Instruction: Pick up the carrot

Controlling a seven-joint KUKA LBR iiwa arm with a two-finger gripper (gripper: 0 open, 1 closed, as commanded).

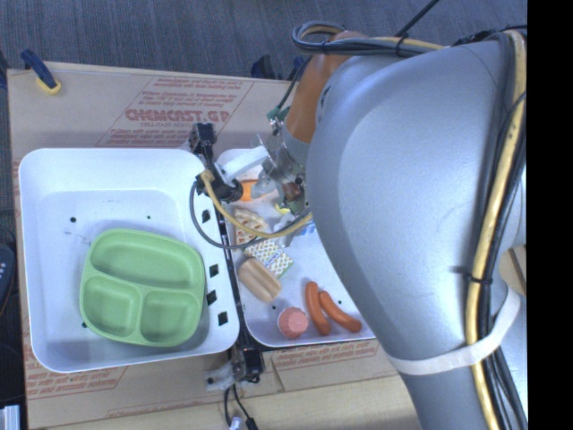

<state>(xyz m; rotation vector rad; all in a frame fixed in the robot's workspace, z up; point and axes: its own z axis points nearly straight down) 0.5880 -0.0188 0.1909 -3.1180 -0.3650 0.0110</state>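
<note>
Cardboard printed in red covers the surface [170, 106], and two white bins are set on it side by side. At nine o'clock, the left bin [54, 240] holds a green divided plate [143, 287]. In the right bin [295, 337], the gripper [285, 186] is seen low at twelve o'clock among the food; whether its fingers are apart or together cannot be told. The carrot [249, 189] is seen as a small orange piece just beside the gripper, at its nine o'clock. Two sausages [329, 310] lie at five o'clock.
</note>
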